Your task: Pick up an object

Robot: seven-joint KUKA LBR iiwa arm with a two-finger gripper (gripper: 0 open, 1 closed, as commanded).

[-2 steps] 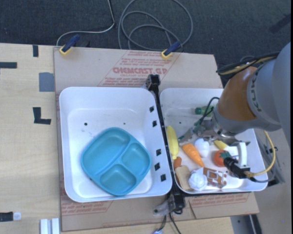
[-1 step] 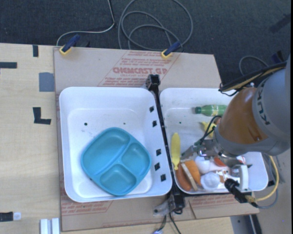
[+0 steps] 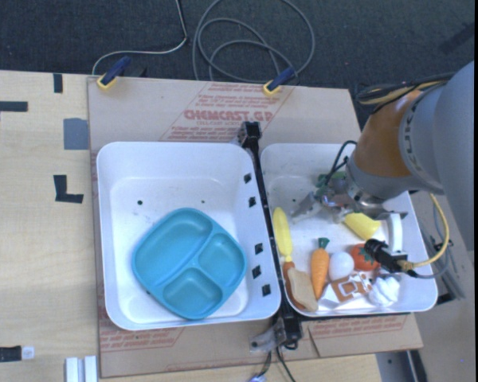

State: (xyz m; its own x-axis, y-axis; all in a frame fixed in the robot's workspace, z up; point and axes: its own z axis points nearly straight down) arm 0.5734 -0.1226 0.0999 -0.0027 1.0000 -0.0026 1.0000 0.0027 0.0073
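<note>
In the camera view, the arm comes in from three o'clock and bends down over the right bin [image 3: 303, 162], its orange band above the wrist. The end effector [image 3: 328, 196] sits low in the upper middle of that bin, over bare white floor; how it is set I cannot tell, since the wrist hides it, and nothing can be seen held in it.

The likely targets all lie toward five and six o'clock from it: a yellow toy banana [image 3: 281, 231] along the bin's left wall, a toy carrot [image 3: 320, 265] just right of that, a brown bread-like piece [image 3: 300, 288] at the lower left corner, a small yellow piece [image 3: 362, 224] near the wrist, and a cluster of red, white and orange toys [image 3: 363, 277] at the lower right. The left bin [image 3: 111, 165] holds a blue divided plate [image 3: 190, 263].

I judge this to be the approach step, with no grasp made. The next move calls for shifting toward seven o'clock to centre over one item, probably the banana or carrot, aligning across its narrow side before descending.
</note>
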